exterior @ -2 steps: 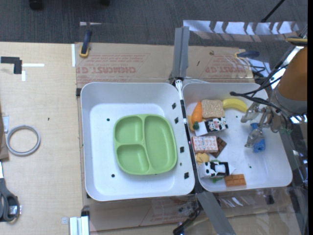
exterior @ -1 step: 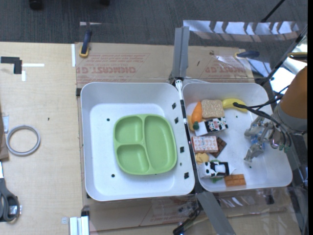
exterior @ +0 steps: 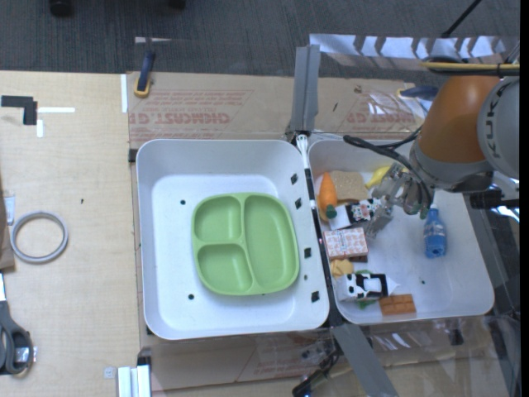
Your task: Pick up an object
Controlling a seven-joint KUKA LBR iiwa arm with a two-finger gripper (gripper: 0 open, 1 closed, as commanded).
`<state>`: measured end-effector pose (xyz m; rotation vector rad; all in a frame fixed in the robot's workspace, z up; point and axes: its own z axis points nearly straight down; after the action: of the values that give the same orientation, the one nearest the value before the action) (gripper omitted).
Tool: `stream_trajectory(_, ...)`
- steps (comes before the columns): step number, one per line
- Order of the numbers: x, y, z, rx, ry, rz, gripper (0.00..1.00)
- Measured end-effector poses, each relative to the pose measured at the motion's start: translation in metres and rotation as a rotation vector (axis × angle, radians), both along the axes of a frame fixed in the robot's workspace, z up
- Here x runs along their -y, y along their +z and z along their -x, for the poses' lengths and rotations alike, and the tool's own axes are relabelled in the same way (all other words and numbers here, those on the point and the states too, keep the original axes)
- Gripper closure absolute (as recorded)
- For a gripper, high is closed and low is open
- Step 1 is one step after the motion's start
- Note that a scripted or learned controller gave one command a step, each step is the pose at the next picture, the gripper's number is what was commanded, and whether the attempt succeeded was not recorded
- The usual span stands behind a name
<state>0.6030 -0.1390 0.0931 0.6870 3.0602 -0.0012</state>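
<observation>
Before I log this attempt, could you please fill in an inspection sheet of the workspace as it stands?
Surface: wooden bench bearing the left bin and right bin side by side.
Job's things: in the right bin, a blue bottle, orange carrot-like toy, patterned box, black-and-white cow toy, brown block.
Clutter: green divided plate in the left bin; tape ring and scissors on the bench.
Grippers: gripper low over the right bin's left side; grasp unclear.
Cables: black cable at the wrist.
Surroundings: carpet, chair base.
</observation>
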Motion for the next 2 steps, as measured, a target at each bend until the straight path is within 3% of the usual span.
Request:
stream_trajectory(1,-0.012,0.008,-0.017,0.016,0.002,0.025,0.0)
stream_trajectory(2,-0.028,0.006,-0.034,0.005,-0.185,0.006,0.0)
